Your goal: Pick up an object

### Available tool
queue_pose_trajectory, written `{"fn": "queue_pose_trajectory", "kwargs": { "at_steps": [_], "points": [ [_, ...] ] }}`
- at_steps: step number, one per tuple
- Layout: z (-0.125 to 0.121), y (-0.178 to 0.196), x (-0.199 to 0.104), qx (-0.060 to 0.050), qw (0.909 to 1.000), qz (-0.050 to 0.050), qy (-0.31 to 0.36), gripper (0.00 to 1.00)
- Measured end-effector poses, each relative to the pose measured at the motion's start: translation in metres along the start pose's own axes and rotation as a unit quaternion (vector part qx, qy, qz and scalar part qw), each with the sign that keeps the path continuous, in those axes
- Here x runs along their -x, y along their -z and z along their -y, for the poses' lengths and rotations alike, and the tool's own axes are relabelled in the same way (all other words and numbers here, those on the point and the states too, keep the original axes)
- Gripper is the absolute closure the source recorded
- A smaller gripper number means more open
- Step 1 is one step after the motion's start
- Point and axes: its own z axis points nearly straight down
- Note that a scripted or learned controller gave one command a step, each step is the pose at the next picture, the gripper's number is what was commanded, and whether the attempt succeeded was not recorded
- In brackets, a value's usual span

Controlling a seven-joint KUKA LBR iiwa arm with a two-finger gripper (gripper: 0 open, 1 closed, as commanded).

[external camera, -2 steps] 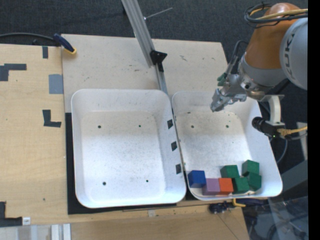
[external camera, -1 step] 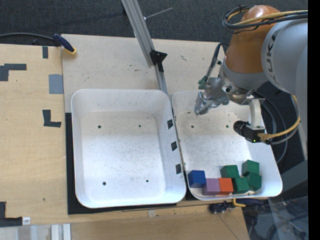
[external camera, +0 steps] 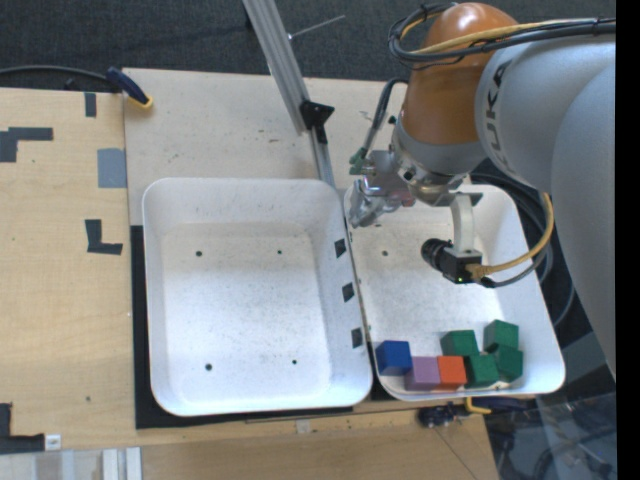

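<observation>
Your hand [external camera: 368, 204] hangs over the far left corner of the right bin [external camera: 530, 268], close to the wall it shares with the left bin [external camera: 160, 268]; from this angle you cannot tell its state, and nothing shows in it. The blocks sit well apart from it, along the right bin's near edge: a blue block [external camera: 394, 356], then a purple block [external camera: 426, 371] touching an orange block [external camera: 452, 370], and green blocks [external camera: 488, 353] clustered beside them.
</observation>
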Motion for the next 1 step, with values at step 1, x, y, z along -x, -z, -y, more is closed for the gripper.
{"fn": "queue_pose_trajectory", "kwargs": {
  "at_steps": [1],
  "points": [
    [0.0034,-0.0142,-0.0568,-0.001,1.0,0.0,-0.001,1.0]
  ]
}}
